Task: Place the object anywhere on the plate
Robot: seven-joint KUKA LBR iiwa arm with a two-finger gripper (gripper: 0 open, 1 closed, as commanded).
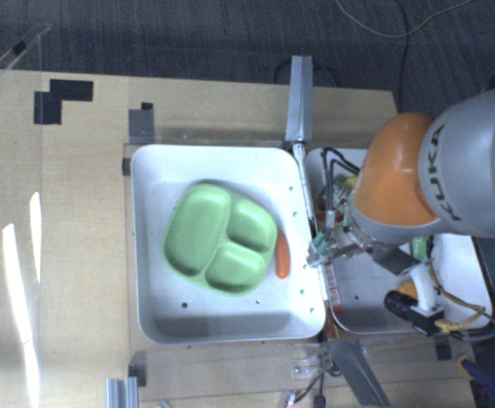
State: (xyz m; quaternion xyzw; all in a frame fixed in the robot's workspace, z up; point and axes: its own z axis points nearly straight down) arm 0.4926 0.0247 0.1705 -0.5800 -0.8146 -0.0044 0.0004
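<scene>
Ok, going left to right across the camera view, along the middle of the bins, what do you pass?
Left bin's wall → green plate → orange carrot-like object, lying beside the plate's right edge → gripper over the divide between the bins → the arm's orange band.

Your workspace: a pale wooden desk (69, 253) against dark carpet.

You are looking down on a light wood desk that fills most of the view, with dark blue-grey carpet (188, 15) along the top edge. A thin cable (392, 24) loops across that floor at upper right. Black tape marks (60, 99) sit near the desk's upper left corner. Bright streaks of glare (22, 279) fall on the desk's left side.
</scene>
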